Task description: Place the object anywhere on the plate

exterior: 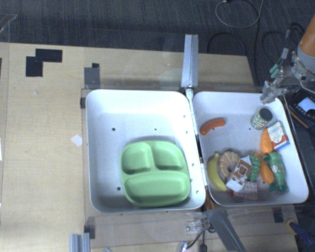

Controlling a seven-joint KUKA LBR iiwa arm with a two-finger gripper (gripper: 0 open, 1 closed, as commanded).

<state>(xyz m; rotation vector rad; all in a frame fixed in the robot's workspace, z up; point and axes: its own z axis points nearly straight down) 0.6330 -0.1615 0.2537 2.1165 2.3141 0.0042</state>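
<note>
A green divided plate [155, 173] lies in the left bin [102, 140], toward its front. The right bin [299, 190] holds the loose items: a red-orange sausage [212, 125] alone at the back left, a small tin can [261, 118] at the back right, and a heap at the front. My gripper [269, 92] hangs over the right bin's back right corner, just above and behind the can. It holds nothing that I can see.
The front heap has a banana [215, 173], a round brown pastry [230, 161], a white carton [277, 134], an orange carrot [266, 142], a green bottle [277, 171] and flat packets [242, 181]. A metal divider post [190, 62] stands between the bins. Cables lie behind.
</note>
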